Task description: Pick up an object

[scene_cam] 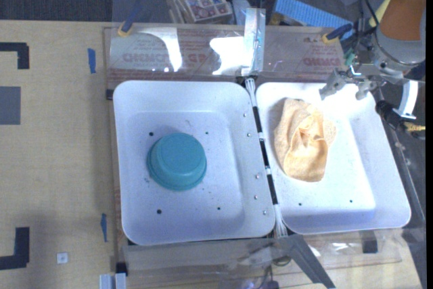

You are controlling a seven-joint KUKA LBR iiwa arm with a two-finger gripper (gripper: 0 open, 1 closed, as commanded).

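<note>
The crumpled yellow cloth (306, 139) lies in the right bin (379, 206), toward that bin's upper left, its folds bunched into a rough oblong that runs from near the back wall down to mid-floor. It is the object nearest the gripper (346, 83), which hangs at the upper right of the frame over the bin's back rim, up and to the right of the cloth and apart from it; the fingers appear spread with nothing between them, though glare on the rim blurs their tips. The step in hand is judged to be the approach. A good grasp would bring the fingers down over a raised fold near the cloth's middle, so that closing gathers fabric and does not scrape bare floor; a descent at the thin lower edge risks pinching too little. The teal bowl (177, 160) sits upside down in the left bin (135, 105), left of centre, well apart from the gripper; its smooth domed base offers little to a two-finger pinch. Behind both bins stand clear panels (203, 51) on the worktop (47, 166), bearing faint reddish lettering that glare leaves unreadable. A printed box (199, 0) at the top centre shows a patterned face, its writing too small to read. Black corner marks (17, 54) and strips of blue tape (91, 59) lie at the left of the frame.
</note>
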